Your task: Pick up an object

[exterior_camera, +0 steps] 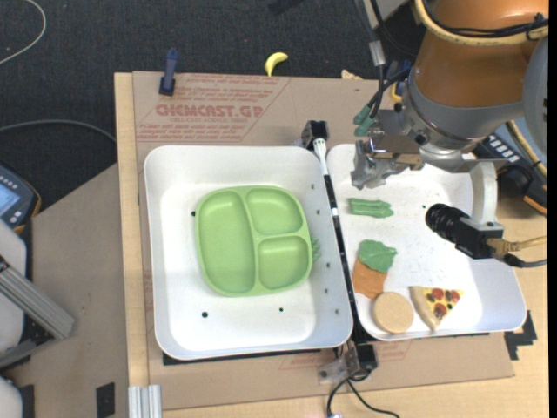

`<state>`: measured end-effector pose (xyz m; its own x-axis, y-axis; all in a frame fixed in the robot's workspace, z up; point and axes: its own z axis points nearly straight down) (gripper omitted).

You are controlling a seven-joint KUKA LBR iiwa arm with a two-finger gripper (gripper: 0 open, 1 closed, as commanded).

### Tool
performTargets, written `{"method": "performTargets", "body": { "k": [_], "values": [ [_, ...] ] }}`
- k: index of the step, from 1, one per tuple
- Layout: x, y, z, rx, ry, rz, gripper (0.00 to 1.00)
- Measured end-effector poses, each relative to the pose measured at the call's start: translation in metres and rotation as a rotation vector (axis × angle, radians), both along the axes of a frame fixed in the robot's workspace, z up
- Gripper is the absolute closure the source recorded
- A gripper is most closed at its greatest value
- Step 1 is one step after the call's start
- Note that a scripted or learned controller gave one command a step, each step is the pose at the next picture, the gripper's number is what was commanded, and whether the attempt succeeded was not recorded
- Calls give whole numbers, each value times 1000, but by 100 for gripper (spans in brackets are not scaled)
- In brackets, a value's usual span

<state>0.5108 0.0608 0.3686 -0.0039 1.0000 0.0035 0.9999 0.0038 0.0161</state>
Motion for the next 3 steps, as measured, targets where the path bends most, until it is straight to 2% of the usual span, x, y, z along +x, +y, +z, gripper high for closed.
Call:
{"method": "performTargets", "body": {
  "k": [1,2,3],
  "values": [
    [-34,58,-98,-3,27,2,100],
    [-32,32,-120,-4,21,-7,100],
    [-31,119,-19,0,7,3,100]
  ]
}}
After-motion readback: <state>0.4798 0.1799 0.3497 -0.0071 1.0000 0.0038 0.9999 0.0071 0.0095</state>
